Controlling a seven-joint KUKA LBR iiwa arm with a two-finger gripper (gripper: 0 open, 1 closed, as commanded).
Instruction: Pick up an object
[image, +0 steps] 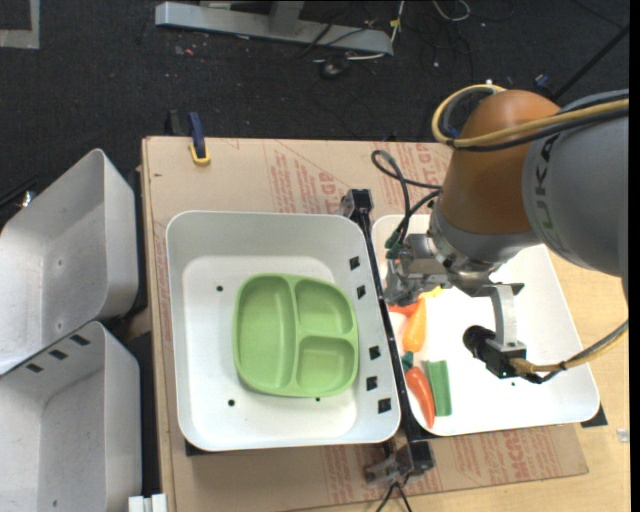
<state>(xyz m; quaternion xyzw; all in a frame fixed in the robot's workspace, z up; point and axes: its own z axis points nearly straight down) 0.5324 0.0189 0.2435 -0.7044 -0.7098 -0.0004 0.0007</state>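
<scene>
Two shallow white bins sat side by side on the worktop (270, 160), which filled the centre of the frame. The left bin (190, 330) held a green divided plate (296, 335) with three compartments, lying flat near the bin's middle. The right bin (560, 390) held several small items along its left wall: an orange piece (414, 322) just below the arm's wrist, a red-orange carrot-like piece (420, 395) lower down, and a green block (439, 387) lying against that piece on its right. The grey arm (590, 190) with its orange band (495, 165) reached in from the right of the frame and stood over the upper left part of the right bin. The pincer (408, 283) was at the bin's left wall, directly above the orange piece and appearing to meet its upper end. The wrist body hid the pincer's working end, so it could not be determined whether the pincer was apart, together or clamped on anything. A black fitting (492, 348) hung from the wrist over the bin's middle.
</scene>
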